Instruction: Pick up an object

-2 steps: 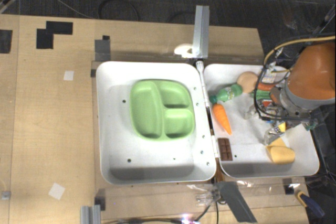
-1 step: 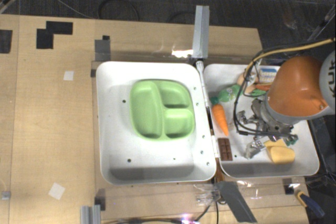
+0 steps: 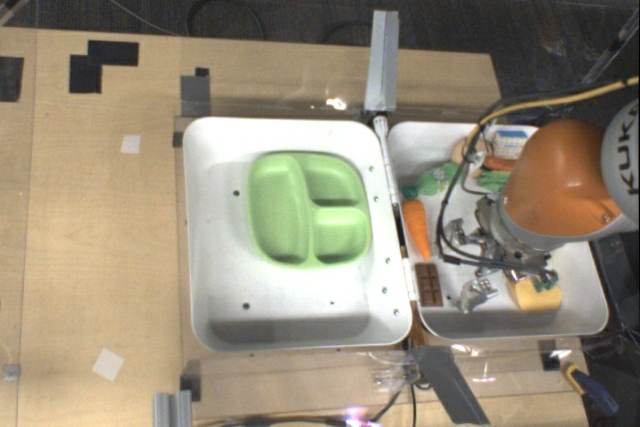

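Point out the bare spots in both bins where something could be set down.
Left bin: bare floor all around the green tray, widest along its left and near sides. Right bin: crowded by the carrot, chocolate, sponge and the arm; little bare floor.

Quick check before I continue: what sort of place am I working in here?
Probably a robotics lab bin-picking bench: two white bins on a plywood table, a green divided tray, toy food like a carrot, loose cabling.

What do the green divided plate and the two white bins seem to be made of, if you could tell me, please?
The green divided plate looks like moulded plastic, matte: one even colour, soft rounded compartment edges. The left bin and right bin look like white plastic or coated metal with a slight sheen; their look leaves it open.
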Available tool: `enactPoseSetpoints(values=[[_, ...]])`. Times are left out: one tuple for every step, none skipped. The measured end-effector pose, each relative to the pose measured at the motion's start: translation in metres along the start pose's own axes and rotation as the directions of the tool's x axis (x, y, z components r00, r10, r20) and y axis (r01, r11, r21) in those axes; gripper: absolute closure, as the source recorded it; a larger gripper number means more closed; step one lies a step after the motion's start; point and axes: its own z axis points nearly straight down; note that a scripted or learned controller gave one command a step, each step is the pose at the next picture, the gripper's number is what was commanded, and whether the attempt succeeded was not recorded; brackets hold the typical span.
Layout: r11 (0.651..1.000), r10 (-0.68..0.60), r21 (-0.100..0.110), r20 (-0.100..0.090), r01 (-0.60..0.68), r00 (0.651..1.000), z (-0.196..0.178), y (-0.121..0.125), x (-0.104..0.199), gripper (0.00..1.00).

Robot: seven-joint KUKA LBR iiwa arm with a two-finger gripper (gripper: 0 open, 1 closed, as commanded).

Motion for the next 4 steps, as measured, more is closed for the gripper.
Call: enactPoseSetpoints(values=[[0.991, -0.133, -0.004, 0.002, 0.133, 0.991, 0.0, -0.009, 0.006, 0.0], [0.999, -0.044, -0.001, -0.007, 0.044, 0.999, 0.0, 0.002, -0.003, 0.0], [0.95, -0.312, -0.013, -0.012, 0.312, 0.95, -0.014, -0.019, 0.007, 0.0], [0.956, -0.293, -0.007, -0.008, 0.293, 0.956, 0.001, -0.012, 0.008, 0.0]])
